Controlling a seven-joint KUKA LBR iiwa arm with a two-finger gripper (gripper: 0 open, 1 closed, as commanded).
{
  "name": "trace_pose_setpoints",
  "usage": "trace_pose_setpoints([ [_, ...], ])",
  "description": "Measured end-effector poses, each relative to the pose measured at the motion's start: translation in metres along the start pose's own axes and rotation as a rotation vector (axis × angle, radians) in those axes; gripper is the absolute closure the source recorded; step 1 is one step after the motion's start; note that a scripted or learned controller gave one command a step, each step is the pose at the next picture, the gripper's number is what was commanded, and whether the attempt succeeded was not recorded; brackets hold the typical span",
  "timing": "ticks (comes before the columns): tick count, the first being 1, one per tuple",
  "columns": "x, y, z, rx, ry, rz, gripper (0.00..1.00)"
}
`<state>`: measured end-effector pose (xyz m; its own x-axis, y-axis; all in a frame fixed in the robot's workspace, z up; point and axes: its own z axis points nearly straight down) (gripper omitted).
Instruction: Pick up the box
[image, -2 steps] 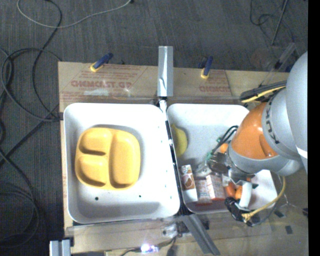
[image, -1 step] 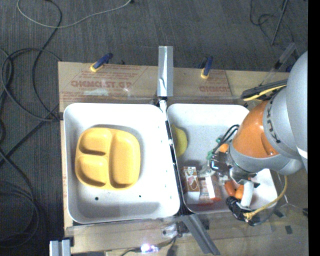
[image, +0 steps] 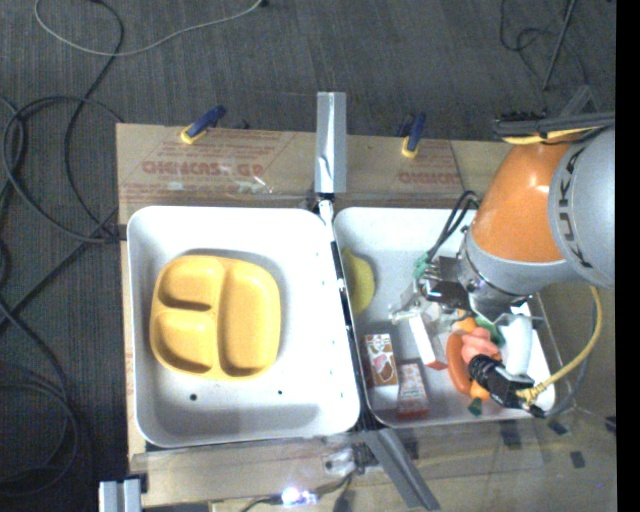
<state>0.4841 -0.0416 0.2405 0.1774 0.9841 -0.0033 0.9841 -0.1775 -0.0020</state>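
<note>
Box (image: 379, 360) lies flat at right bin's (image: 400, 232) 7 o'clock corner, likely light stiff carton, best pinched across narrow sides; gripper (image: 432, 312) at 2 o'clock of it, spread undeterminable.

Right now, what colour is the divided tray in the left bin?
Yellow tray, seen in the camera view.

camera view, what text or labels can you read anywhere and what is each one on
"KUKA", in part, dark letters running down the grey arm at the right edge.
Red print on the cardboard sheet behind the bins: blurred, not readable.
Red print on the same sheet's right part: blurred too.
Print on the brown box and on the packet beside it: too small to read.
</note>
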Motion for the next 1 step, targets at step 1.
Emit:
trace_pose_setpoints([
  [1, 0.0354, 0.0483, 0.008, 0.001, -0.002, -0.027, 1.0],
])
